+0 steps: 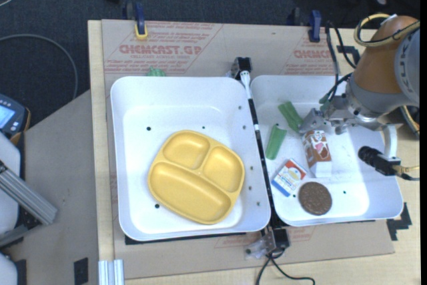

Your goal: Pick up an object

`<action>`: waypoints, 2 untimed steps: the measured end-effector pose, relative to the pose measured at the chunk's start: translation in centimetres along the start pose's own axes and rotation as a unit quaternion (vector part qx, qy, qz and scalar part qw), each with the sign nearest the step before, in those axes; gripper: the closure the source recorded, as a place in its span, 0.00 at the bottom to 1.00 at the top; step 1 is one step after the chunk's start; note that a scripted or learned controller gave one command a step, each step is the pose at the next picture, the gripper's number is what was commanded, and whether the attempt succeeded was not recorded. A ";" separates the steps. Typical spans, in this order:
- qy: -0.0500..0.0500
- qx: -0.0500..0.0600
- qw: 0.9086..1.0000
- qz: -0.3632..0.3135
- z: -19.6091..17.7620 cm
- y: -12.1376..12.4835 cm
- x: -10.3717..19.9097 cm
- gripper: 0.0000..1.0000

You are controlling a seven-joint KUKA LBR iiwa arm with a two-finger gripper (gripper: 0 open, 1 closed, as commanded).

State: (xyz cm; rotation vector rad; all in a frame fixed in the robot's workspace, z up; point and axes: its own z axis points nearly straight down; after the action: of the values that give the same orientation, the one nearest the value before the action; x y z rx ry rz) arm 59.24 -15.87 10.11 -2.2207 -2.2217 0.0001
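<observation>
The right bin (377,205) holds several small things. Two green sticks lie in its left part, one (290,115) slanted and one (275,142) nearer the divider. A brown and red packet (318,148) lies in the middle. In front of it lie a small white, orange and blue box (289,177) and a brown round disc (314,197). My gripper (325,125) hangs low over the bin's middle, just behind the packet and right of the slanted green stick. I see nothing held in it.
A yellow divided plate (196,175) lies in the left bin (120,143). The grey arm with its orange band (387,57) crosses the right bin's far right corner. A black fitting (377,160) with a cable sits over the bin's right rim.
</observation>
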 end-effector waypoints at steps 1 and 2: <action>0.000 0.000 1.000 0.000 0.0 0.0 0.0 0.00; 0.000 0.000 1.000 0.000 0.0 0.0 0.0 0.00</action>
State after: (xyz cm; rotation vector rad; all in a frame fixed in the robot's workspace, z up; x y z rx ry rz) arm 59.24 -15.87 10.11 -2.2207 -2.2217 0.0002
